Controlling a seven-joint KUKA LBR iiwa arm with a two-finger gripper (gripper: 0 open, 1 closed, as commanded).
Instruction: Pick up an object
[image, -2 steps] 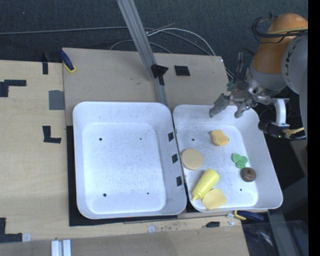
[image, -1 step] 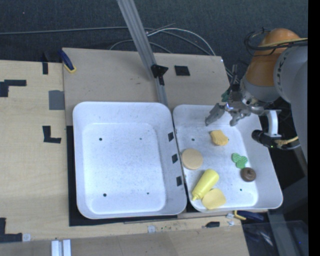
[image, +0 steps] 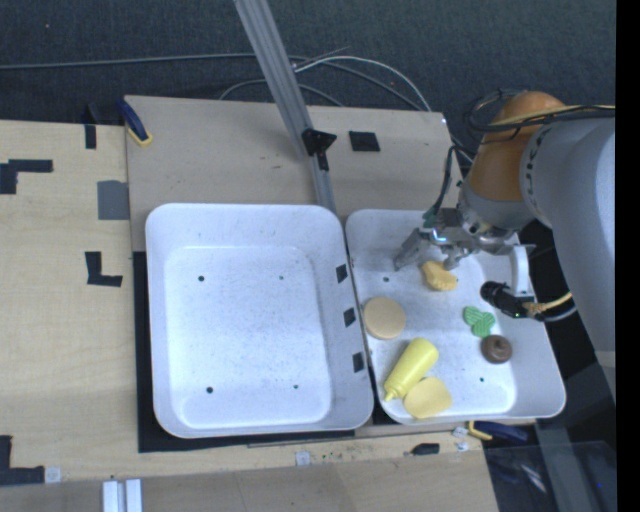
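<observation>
End effector (image: 428, 250) spread open, holding nothing, low in the right bin (image: 540, 400); small yellow lump (image: 438, 276) just below and beside its fingertips. Risk of closing off-centre, nudging the lump aside, or pinching only its edge and dropping it

Seen from above: gripper (image: 432, 255) low over the right bin (image: 530, 395), fingers spread, just beside a small yellow lump (image: 439, 277); elsewhere in that bin a tan disc (image: 384, 319), yellow bottle (image: 409, 366), green piece (image: 479, 321) and brown ring (image: 496, 349); left bin (image: 165, 300) alongside
</observation>
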